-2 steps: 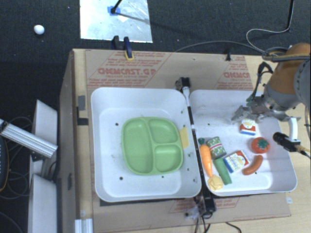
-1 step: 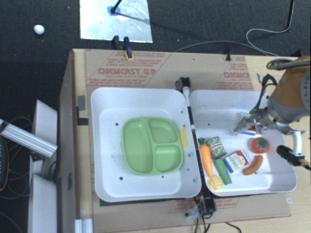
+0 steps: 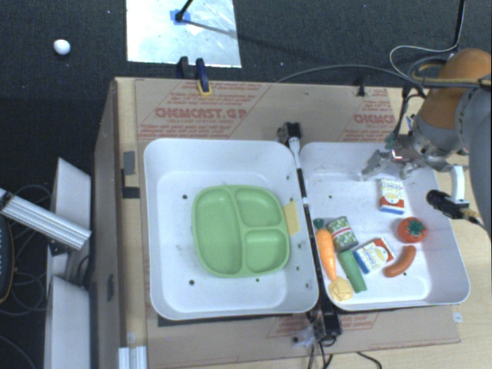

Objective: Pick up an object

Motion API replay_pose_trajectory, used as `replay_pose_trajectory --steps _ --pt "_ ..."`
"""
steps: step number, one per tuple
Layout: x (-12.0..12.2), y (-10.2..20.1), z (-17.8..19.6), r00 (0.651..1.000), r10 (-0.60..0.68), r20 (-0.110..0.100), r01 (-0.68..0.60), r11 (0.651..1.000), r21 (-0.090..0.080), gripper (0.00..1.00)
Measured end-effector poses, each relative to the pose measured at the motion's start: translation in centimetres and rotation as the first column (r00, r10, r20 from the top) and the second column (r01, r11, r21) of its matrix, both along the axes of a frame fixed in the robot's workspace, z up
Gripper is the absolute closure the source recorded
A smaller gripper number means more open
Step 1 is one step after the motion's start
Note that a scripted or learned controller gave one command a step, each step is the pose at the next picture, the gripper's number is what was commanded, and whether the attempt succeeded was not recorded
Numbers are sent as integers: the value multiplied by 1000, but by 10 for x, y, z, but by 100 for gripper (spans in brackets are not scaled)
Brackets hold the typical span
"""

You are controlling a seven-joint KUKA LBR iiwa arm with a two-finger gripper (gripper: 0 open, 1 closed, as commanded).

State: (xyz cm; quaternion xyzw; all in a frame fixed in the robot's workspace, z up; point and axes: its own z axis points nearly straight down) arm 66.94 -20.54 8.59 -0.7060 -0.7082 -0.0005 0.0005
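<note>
The gripper point(image 3: 390, 162) hovered near the right bin's point(image 3: 338, 160) far edge, fingers spread apart and holding nothing, just beyond a small carton point(image 3: 391, 194).

Red print on the cardboard sheet point(image 3: 231, 106) lying under the two bins reads "CHEMCAST GP", upside down, just beyond the far rim of the left bin point(image 3: 223, 148). A second red imprint of the same kind sits beyond the right bin point(image 3: 338, 156), too partly covered to read. The small cartons' labels are illegible.
</note>
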Motion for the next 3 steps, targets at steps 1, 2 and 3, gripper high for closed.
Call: replay_pose_trajectory --steps 1,2,3 --pt "-49 -1 -1 1000 -1 2 1 1000 -2 0" --pt "-88 -1 -1 1000 -2 2 2 1000 -2 0" --pt "-129 -1 -2 1000 -3 1 3 1000 -2 0"
